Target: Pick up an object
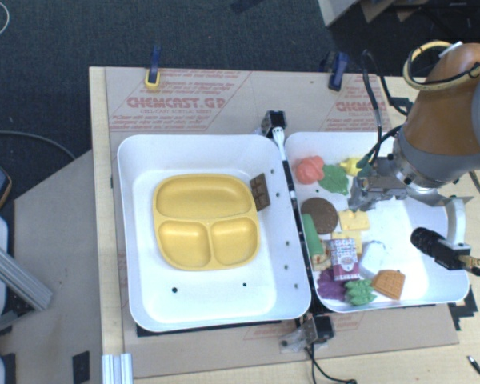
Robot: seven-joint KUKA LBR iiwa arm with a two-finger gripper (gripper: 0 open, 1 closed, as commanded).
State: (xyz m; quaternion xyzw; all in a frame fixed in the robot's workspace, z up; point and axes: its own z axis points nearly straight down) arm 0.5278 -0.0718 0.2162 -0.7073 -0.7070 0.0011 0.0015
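The right bin (432,214) holds several toy foods. Among them are a pink-red piece (308,169), a green leafy piece (334,181), a small yellow piece (351,166), a brown round cookie (321,214) and a yellow cheese slice (354,221). There are also a green cucumber (310,236), a juice carton (344,257), purple grapes (334,275), broccoli (359,294), a waffle (390,283) and a white piece (374,255). My gripper (368,192) hangs low over the bin's upper middle, just right of the green piece and above the cheese slice.
The left bin (136,214) carries a yellow divided plate (206,220), with a brown chocolate bar (259,191) at the plate's right edge. A black cylindrical part (434,246) sticks out over the right bin's right side. The bins' shared wall (292,206) runs between them.
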